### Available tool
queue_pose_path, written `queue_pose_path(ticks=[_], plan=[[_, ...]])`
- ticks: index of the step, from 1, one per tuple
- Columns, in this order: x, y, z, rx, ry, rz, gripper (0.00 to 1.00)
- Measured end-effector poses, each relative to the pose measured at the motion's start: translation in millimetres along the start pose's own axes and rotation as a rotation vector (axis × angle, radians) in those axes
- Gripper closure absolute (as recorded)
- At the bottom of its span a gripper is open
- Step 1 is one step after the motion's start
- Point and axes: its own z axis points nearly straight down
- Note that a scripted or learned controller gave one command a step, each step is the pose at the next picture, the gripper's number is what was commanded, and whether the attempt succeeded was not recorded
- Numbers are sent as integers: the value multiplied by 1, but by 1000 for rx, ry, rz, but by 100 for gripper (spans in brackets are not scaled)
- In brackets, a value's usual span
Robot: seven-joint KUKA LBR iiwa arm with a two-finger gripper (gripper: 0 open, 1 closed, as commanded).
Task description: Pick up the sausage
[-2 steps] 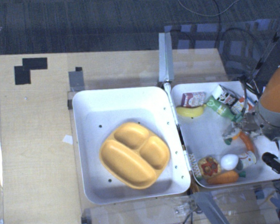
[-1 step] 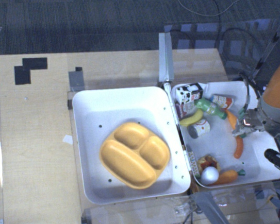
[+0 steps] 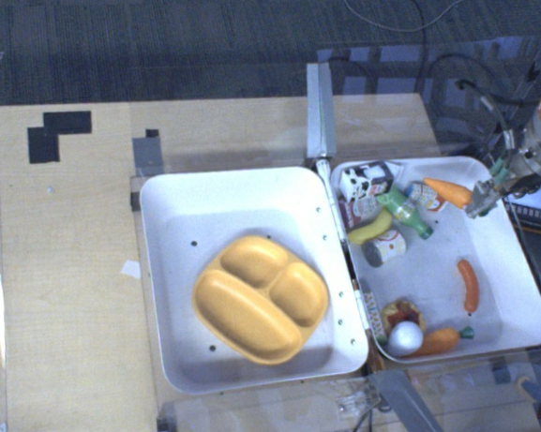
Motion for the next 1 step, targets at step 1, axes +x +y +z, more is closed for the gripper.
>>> queue_pose_path(ticks=[1], plan=[[0, 0, 0, 0, 0, 0, 0]])
